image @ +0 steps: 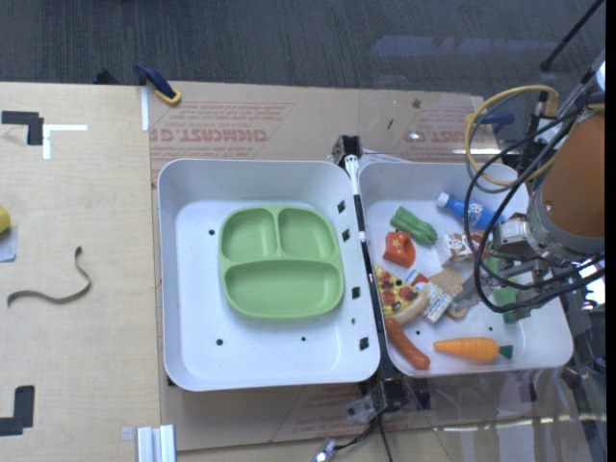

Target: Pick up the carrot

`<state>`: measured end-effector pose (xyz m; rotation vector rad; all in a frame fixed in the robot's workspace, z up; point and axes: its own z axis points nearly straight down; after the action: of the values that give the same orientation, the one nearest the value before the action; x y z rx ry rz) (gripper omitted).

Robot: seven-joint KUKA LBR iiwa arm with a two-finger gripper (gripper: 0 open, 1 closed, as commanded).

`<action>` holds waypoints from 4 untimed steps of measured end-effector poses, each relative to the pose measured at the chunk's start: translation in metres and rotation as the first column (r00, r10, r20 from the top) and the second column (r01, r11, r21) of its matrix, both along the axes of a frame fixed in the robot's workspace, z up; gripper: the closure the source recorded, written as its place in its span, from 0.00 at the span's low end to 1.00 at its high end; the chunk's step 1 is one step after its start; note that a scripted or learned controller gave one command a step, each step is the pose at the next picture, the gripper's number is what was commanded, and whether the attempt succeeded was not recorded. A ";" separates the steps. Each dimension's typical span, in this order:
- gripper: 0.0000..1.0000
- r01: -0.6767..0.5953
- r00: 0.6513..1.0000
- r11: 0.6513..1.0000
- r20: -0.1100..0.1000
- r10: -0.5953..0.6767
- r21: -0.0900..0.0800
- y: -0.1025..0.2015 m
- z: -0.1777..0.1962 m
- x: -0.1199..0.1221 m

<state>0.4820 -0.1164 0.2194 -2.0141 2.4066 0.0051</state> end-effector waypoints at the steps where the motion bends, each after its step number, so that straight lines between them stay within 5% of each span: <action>1: 0.00 -0.299 0.954 0.954 0.000 0.299 0.000 0.010 -0.037 -0.004; 2: 0.00 -0.534 0.846 0.846 -0.001 0.534 0.001 -0.005 -0.129 0.002; 3: 0.00 -0.852 0.523 0.523 0.004 0.852 -0.001 -0.050 -0.128 -0.004; 4: 0.00 -0.857 0.515 0.515 0.003 0.857 0.002 -0.011 -0.129 0.000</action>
<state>0.4822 -0.1276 0.0903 -2.9367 1.1023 0.0095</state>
